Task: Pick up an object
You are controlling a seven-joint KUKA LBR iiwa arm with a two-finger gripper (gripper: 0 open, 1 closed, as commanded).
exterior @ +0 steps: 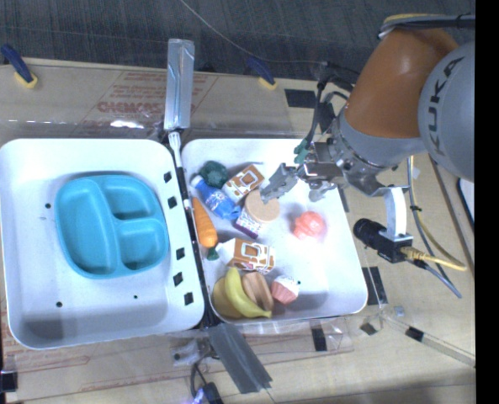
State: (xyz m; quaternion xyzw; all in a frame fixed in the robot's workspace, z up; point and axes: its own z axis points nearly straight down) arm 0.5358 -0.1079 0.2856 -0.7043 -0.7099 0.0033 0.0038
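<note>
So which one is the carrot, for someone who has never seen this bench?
Start at the right bin, the one crowded with toy food. Follow its left wall, beside the divider. The carrot lies there lengthwise, below the blue bottle and above the bananas: the one slim, plain orange, tapered piece.

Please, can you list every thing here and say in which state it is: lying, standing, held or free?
pincer: open, over the right bin, holding nothing
blue tray: lying flat in the left bin
carrot: lying at the right bin's left wall
banana: lying in the right bin's near corner, free
red ball: resting alone, free
blue bottle: lying on its side
right bin: holding the small items
</note>
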